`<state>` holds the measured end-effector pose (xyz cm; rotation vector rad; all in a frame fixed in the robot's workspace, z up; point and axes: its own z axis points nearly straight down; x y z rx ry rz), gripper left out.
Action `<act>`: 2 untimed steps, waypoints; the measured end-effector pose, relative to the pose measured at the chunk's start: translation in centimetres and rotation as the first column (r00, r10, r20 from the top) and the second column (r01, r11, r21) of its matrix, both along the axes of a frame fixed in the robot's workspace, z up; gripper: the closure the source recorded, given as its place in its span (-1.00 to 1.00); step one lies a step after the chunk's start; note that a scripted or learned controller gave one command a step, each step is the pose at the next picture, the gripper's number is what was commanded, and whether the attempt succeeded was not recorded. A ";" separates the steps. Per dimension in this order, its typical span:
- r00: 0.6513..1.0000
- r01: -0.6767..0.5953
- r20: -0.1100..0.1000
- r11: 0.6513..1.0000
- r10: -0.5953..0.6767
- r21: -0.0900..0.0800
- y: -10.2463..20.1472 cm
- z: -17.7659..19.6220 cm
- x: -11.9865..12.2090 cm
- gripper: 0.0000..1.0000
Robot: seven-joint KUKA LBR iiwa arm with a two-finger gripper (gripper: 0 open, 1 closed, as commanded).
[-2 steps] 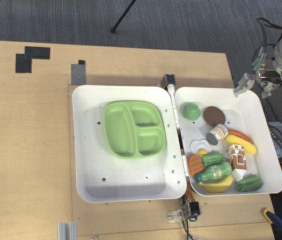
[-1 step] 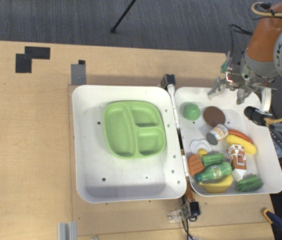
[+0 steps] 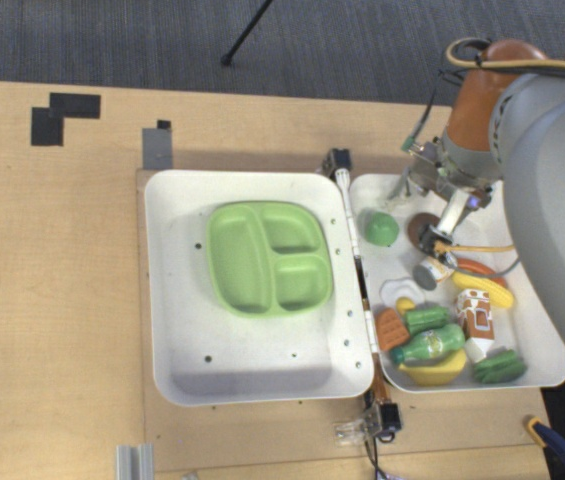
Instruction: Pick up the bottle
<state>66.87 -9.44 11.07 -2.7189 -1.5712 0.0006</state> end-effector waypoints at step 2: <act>0.716 0.698 0.001 0.716 -0.698 0.001 3.4 7.4 -2.1 -1.00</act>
